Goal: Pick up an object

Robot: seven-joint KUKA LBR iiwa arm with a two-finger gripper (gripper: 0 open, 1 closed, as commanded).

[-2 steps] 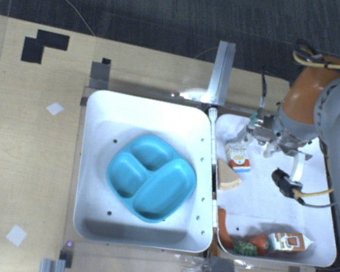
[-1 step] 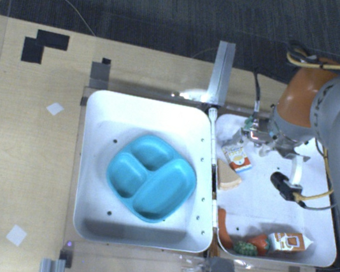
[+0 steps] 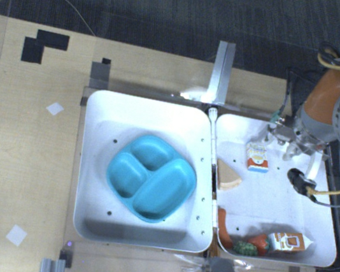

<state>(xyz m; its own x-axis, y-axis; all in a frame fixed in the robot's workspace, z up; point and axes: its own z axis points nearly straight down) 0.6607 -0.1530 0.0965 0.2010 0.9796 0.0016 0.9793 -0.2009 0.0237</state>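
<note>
Small carton, standing near the back of the right bin, sits just at eight o'clock from the tool, which hovers beside it, its grip state impossible to tell from above.

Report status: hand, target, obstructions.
Hand low at right bin's far edge. Small carton just beside it, ungrasped. Nothing blocking.

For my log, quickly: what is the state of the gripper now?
Gripper: state cannot be told; it is above the right bin, near a small carton.
</note>
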